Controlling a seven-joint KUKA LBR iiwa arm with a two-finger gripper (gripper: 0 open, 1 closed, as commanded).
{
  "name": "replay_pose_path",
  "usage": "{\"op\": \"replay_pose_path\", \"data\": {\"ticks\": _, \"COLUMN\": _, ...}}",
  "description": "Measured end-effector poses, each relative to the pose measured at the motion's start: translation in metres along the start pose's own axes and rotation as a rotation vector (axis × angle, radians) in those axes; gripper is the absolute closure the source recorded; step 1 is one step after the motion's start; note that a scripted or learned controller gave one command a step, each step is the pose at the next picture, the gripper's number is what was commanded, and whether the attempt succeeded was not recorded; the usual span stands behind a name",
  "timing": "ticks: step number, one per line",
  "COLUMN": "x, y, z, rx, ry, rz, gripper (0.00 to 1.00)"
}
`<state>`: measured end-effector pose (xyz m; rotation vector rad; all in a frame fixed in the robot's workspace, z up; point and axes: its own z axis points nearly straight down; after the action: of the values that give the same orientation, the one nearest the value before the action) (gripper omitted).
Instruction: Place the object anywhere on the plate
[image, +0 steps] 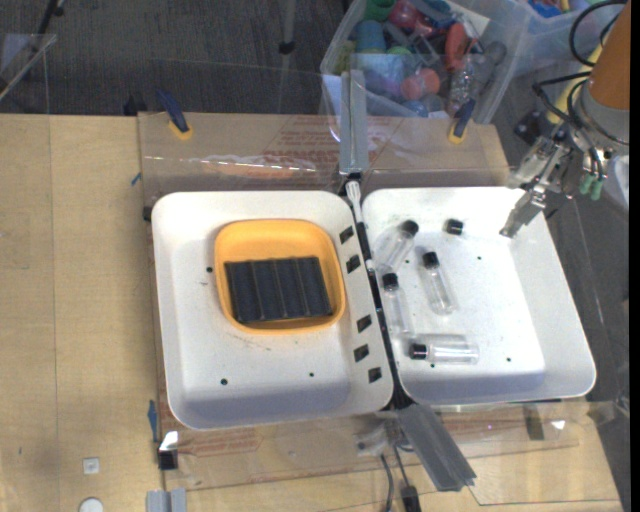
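Gripper (522, 215) hangs above the right bin's (560, 350) upper right corner, holding nothing; whether its fingers are wide or narrow I cannot tell from here. The objects, clear vials with black caps, lie scattered in that bin: one upper vial (397, 238) near the divider, one middle vial (436, 282), one lower vial (441, 351) lying crosswise, plus a loose black cap (454, 227). The orange plate (278, 238) sits in the left bin (190, 360), carrying a dark ribbed insert (277, 289). Judgement: the pick comes first. The middle vial looks best (clear of walls and neighbours); close across its narrow width, since round glass is likely to roll or slip.
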<state>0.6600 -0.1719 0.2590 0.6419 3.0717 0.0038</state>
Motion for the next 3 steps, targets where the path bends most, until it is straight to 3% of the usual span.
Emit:
{"op": "replay_pose_path", "data": {"ticks": 1, "x": 0.000, "y": -0.004, "z": 0.002, "rx": 0.001, "ry": 0.000, "rz": -0.118, "gripper": 0.00}}
{"op": "replay_pose_path", "data": {"ticks": 2, "x": -0.020, "y": -0.046, "z": -0.045, "rx": 0.001, "ry": -0.007, "rz": -0.251, "gripper": 0.00}}
{"op": "replay_pose_path", "data": {"ticks": 3, "x": -0.019, "y": -0.046, "z": -0.010, "rx": -0.001, "ry": 0.000, "rz": -0.587, "gripper": 0.00}}
